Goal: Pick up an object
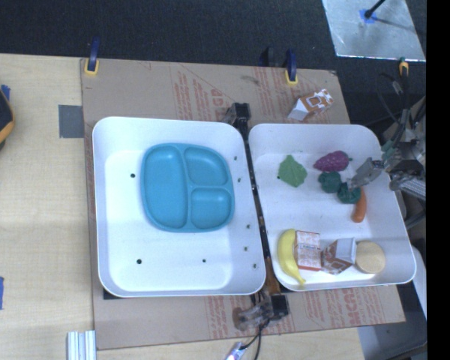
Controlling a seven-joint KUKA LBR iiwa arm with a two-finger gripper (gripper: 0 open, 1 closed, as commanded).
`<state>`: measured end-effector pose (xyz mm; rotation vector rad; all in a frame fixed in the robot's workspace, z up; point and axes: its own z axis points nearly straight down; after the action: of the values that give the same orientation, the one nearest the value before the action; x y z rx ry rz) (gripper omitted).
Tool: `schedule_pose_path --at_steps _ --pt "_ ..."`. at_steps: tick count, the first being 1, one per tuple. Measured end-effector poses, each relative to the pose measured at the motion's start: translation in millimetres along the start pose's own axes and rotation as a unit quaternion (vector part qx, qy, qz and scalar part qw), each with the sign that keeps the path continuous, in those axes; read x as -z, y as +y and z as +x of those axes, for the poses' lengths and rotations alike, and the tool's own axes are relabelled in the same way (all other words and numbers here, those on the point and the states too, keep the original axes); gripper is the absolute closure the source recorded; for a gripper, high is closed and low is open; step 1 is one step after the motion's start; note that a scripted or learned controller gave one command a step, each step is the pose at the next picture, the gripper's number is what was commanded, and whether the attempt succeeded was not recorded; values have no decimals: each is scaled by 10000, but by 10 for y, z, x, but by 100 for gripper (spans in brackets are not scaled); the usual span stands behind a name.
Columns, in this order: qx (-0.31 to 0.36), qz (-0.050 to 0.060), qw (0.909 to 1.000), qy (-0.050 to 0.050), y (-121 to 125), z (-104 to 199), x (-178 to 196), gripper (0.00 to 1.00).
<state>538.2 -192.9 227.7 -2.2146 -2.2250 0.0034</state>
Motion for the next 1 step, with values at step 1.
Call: schedule_pose_path --at_steps 1 --pt "8 9 10000 0 950 -184 -1369 0"
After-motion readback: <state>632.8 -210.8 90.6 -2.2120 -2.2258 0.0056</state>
